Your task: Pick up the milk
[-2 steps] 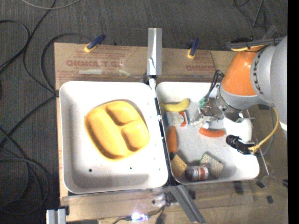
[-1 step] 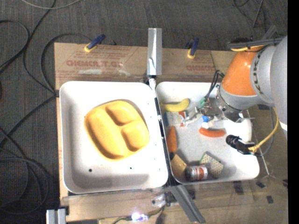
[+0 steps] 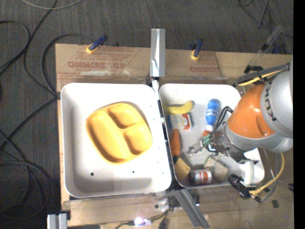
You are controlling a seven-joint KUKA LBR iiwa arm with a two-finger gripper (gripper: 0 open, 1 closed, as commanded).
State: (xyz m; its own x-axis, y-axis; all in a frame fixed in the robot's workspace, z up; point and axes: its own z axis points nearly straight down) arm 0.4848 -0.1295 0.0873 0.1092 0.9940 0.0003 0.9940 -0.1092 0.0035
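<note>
The milk [image 3: 180,121], a small white-and-red carton, lies below the banana [image 3: 179,108] in the right bin [image 3: 200,87]; the left bin [image 3: 76,175] holds a yellow divided tray [image 3: 119,131]. The gripper [image 3: 209,147] is over the right bin.

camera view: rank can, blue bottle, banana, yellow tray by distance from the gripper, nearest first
Gripper is low in the right bin.
1. Can, just below it at the bin's bottom edge.
2. Blue bottle, above it, in the bin's upper part; the gap over the can is small.
3. Banana, up and left, top of the same bin.
4. Yellow tray, far left, in the other bin.
</note>
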